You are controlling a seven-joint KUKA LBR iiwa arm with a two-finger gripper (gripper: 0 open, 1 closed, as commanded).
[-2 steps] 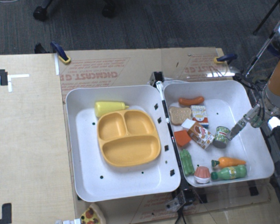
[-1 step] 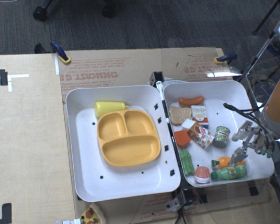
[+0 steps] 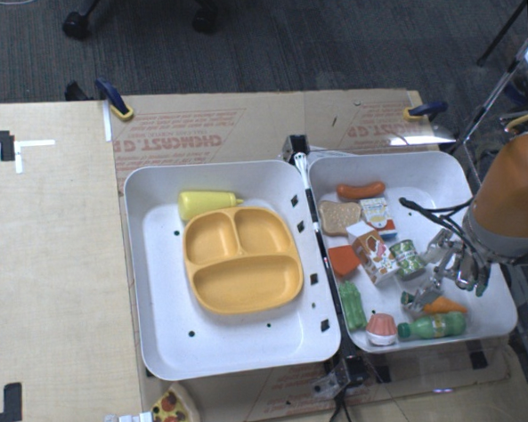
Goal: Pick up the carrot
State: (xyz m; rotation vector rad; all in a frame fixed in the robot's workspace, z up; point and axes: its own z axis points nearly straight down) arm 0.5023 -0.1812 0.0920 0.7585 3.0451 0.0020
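Note:
The carrot [image 3: 447,306] is a small orange piece lying in the right bin [image 3: 458,178], near its front right corner, just above a green bottle [image 3: 432,326]. My gripper [image 3: 426,287] hangs low over that corner, its metal head directly above and left of the carrot, close to it. Nothing is visibly held. The arm's orange band [image 3: 512,190] comes in from the right edge and hides part of the bin's right wall.
The right bin also holds a sausage [image 3: 361,190], a bread slice [image 3: 339,216], a carton [image 3: 372,252], a can [image 3: 406,258], a green vegetable [image 3: 352,305] and a red-and-white item [image 3: 381,330]. A yellow divided plate [image 3: 243,258] and a yellow bottle [image 3: 208,201] sit in the left bin [image 3: 157,283].

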